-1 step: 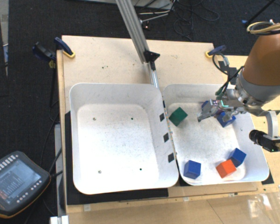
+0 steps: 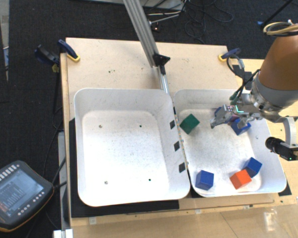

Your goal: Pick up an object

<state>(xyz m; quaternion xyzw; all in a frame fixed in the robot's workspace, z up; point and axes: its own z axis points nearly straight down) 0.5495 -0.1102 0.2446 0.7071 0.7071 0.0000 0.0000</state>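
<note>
The left bin [image 2: 84, 148] sits beside the right bin [image 2: 273, 182]. In the right bin, a green block [image 2: 189, 123] lies near the left wall toward the far edge. A blue block [image 2: 204, 179] rests at the near edge, an orange block [image 2: 240, 178] touching another blue block [image 2: 253, 166] at the near right corner. The gripper [image 2: 223, 118] hovers by the far edge beside a blue block [image 2: 240, 127]; how far its fingers are spread cannot be told.
</note>
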